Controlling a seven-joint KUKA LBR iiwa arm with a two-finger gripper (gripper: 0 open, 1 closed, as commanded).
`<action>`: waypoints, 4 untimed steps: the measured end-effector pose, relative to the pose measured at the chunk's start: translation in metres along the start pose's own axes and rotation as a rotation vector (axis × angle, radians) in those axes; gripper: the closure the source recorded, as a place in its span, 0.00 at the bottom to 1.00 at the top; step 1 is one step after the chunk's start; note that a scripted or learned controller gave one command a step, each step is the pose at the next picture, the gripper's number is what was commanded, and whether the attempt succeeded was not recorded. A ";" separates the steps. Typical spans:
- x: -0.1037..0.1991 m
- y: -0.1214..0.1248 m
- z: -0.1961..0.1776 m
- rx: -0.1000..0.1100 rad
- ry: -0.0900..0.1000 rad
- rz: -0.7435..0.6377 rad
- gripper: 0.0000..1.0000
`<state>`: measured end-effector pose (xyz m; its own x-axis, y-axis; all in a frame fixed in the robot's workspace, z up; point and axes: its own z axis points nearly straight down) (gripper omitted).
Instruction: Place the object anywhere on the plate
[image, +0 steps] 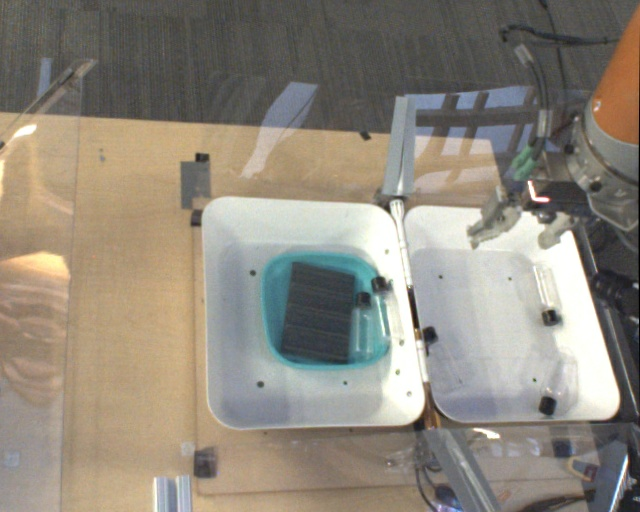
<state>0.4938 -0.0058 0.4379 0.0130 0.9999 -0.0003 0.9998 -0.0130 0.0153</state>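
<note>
Camera view: the gripper (520, 225) is seen above the right bin's (480, 390) far edge, fingers spread with nothing between them; the arm is cut off at the frame's right. A dark ridged object (318, 312) lies on the teal plate (272, 300) in the left bin (230, 390).

Robotics lab, wooden bench (110, 330) on grey carpet (250, 50), clear guard panels (50, 200), two white bins (230, 390), grey arm (610, 130) trailing cables (530, 60), metal framing (400, 140)

Object (319, 311) on plate (274, 300), left bin (230, 390)
</note>
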 end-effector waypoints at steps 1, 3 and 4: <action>-0.077 -0.004 0.001 0.003 -0.003 0.045 0.00; -0.125 -0.004 0.001 0.005 -0.003 -0.161 0.00; -0.124 -0.004 0.001 0.005 -0.002 -0.161 0.00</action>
<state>0.4886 -0.1301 0.4365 -0.1479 0.9890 -0.0048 0.9890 0.1479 0.0098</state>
